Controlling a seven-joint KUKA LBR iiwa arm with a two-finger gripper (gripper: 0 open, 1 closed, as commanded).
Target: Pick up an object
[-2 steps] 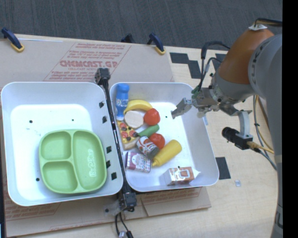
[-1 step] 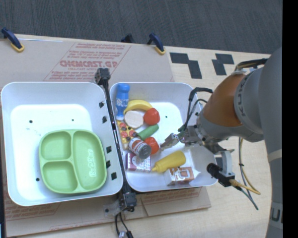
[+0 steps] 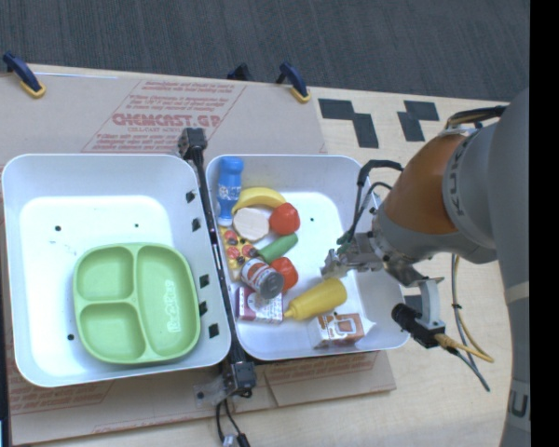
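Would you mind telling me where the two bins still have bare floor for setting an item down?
Left bin: bare floor along the top above the green divided plate, and a strip down its left. Right bin: a bare patch at upper right, between the red tomato and the claw. Its left side is crowded, from the blue bottle to the yellow bottle.

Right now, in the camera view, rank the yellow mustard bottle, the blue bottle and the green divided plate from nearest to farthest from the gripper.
1. Yellow mustard bottle, just below-left of the gripper, right bin.
2. Blue bottle, right bin's upper-left corner.
3. Green divided plate, left bin.
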